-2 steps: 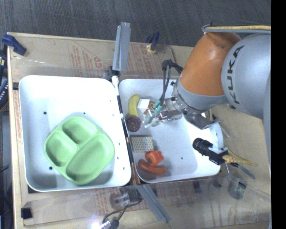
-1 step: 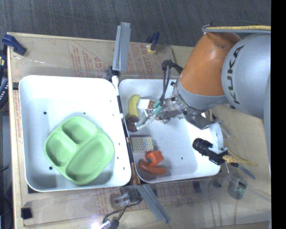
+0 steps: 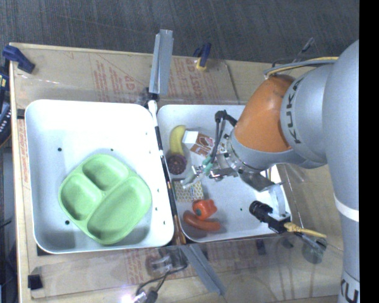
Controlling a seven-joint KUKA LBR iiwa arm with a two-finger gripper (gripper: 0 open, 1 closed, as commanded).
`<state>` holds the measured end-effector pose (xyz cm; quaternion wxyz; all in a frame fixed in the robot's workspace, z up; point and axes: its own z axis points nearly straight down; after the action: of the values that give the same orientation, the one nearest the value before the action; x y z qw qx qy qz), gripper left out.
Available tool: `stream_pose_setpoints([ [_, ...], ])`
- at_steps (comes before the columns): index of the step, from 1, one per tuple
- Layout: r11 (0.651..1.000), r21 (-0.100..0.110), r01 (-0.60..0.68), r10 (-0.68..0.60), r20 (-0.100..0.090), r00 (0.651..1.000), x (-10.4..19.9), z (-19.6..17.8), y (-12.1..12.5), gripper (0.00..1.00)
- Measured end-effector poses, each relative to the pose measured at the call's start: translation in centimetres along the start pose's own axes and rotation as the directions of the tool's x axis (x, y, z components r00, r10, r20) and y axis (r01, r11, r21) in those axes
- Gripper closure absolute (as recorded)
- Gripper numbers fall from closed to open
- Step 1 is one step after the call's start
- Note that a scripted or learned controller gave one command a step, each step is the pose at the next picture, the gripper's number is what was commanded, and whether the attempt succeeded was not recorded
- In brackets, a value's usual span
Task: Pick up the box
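Note:
A small box [image 3: 201,144], white with a brown printed face, lies at the back left of the right bin [image 3: 240,229], beside a yellow banana [image 3: 177,139]. My gripper [image 3: 199,172] hangs low over the left part of that bin, just in front of the box and a little toward the bin's middle. The grey arm with its orange band [image 3: 268,122] covers the bin's right back corner. Whether anything sits in the gripper is hidden by the wrist and cables.
A dark round fruit [image 3: 176,163] lies in front of the banana. A patterned packet [image 3: 185,193] and a red and orange toy vegetable [image 3: 202,216] sit toward the front left. The left bin [image 3: 44,125] holds a green divided plate [image 3: 105,197].

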<state>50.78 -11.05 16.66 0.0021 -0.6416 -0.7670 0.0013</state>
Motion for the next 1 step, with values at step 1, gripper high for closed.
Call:
stream_pose_setpoints([
  [1, 0.997, -0.005, -0.078, 0.078, 0.009, 0.997, 0.10, 7.49, -3.13, 0.00],
])
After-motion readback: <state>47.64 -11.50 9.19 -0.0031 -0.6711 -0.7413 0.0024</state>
